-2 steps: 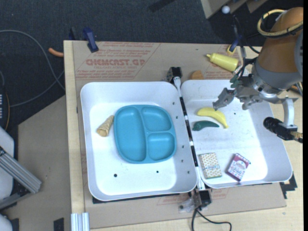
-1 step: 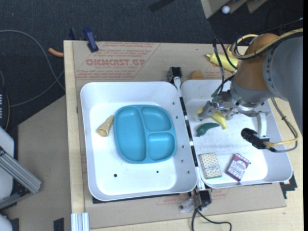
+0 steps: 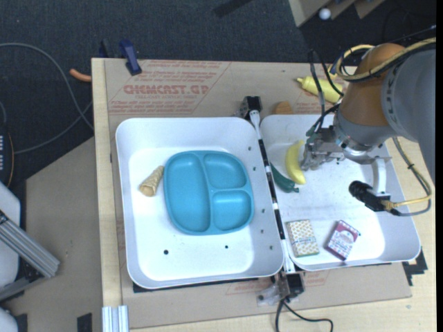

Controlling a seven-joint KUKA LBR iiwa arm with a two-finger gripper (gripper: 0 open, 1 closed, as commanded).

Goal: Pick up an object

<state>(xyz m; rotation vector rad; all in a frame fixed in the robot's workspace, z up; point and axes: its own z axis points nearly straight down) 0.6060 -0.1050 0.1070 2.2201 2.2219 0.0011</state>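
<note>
Pincer lowered beside curved yellow banana in right white bin; grip state cannot be told. Also there: two small cartons. Left white bin: blue sectioned plastic plate, tan cone.

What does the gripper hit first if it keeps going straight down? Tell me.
Most likely the yellow banana lying in the right bin: the gripper hangs right beside or over it. Depth is unclear from this slanted view, so it may meet the bin floor alongside instead.
</note>
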